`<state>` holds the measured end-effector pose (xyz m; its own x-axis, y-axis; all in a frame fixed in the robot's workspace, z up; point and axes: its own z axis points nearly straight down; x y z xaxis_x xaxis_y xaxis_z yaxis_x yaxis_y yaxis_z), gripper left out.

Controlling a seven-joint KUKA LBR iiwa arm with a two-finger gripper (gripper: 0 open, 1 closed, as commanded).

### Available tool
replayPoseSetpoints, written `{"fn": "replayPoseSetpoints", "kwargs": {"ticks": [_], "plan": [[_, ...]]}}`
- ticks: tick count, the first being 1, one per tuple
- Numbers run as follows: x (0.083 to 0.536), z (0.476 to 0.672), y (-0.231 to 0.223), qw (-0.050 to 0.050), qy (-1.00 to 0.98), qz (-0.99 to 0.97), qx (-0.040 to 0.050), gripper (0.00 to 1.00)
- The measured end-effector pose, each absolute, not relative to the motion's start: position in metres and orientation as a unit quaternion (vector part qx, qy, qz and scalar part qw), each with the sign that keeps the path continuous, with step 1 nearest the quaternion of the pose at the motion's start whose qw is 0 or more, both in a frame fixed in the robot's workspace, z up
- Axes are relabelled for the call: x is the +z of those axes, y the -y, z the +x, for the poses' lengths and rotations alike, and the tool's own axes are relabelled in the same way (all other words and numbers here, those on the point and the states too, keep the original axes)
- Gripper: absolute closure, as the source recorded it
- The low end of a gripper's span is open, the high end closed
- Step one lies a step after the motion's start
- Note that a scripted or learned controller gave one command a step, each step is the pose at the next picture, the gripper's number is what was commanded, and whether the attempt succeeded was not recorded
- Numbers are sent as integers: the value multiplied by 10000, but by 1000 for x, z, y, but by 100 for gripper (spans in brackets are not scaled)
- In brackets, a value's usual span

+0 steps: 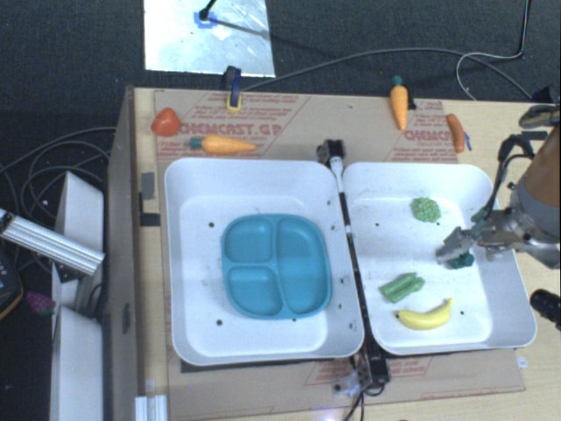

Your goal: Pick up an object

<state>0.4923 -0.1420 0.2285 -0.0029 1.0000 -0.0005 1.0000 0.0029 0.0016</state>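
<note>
Gripper [456,253] hangs low over the right bin [500,323], reaching in from the right on the grey arm [539,196]. Its fingers sit close around a small dark teal thing at their tips, but the view is too small and blurred to tell whether they are apart or together, or whether that dark bit is an object or part of the tool.

Three objects lie in the right bin. A knobbly green piece [426,209], like broccoli, rests toward the far side, up and to the left of the gripper and apart from it. A green pod [401,286] lies nearer the camera, down and to the left of the gripper, near but not touching. A banana [426,315] lies just below the pod, close to the bin's near wall, curved with its ends turned up.

In the left bin [188,235] sits a blue divided plate [275,265], roughly in the middle.

On the bench [289,117] behind the bins lie a tomato [166,122] and a carrot [223,145] at the left, another carrot [400,105] standing lengthwise behind the right bin, and a small orange piece [456,132] further right. A clamp [233,89] grips the far edge of the bench.
</note>
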Motion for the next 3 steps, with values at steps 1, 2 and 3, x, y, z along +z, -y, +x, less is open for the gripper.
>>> {"fn": "replayPoseSetpoints", "kwargs": {"ticks": [1, 2, 3], "plan": [[138, 591, 155, -3, -7084, 7058, -3, 0], [132, 633, 187, 16, -7086, 7056, 6, 0], [84, 582, 207, 2, -7076, 7066, -3, 0]]}}
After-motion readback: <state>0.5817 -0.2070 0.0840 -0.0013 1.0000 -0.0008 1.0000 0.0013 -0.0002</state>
